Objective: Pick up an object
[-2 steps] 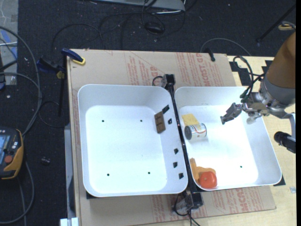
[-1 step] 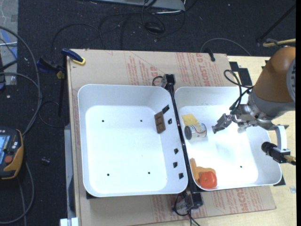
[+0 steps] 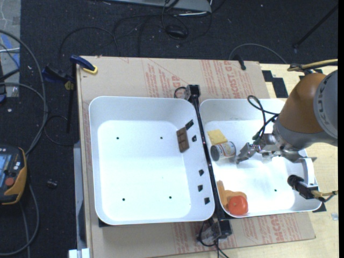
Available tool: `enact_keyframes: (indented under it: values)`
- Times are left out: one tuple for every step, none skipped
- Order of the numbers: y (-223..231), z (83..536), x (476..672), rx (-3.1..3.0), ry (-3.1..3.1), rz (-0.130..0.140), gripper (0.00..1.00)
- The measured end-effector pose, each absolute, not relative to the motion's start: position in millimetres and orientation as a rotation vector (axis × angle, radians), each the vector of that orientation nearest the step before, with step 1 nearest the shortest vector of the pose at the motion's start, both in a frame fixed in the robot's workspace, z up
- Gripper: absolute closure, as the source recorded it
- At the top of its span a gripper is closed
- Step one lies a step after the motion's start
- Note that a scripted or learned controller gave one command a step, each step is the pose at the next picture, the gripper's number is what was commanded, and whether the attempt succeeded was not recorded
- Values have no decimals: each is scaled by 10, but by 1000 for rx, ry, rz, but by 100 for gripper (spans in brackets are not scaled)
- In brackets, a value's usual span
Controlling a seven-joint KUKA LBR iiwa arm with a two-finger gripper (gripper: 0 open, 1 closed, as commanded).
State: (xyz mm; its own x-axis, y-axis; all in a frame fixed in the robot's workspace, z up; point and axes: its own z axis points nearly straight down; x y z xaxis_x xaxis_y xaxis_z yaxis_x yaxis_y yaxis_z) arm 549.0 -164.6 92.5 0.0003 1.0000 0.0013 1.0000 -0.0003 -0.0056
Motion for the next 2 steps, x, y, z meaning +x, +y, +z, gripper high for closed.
enact_keyframes:
  values:
    - [-1648, 1056, 5508, -2222, -2221, -1, 100]
    - [-1613, 1490, 5558, -2223, -2224, -3, 100]
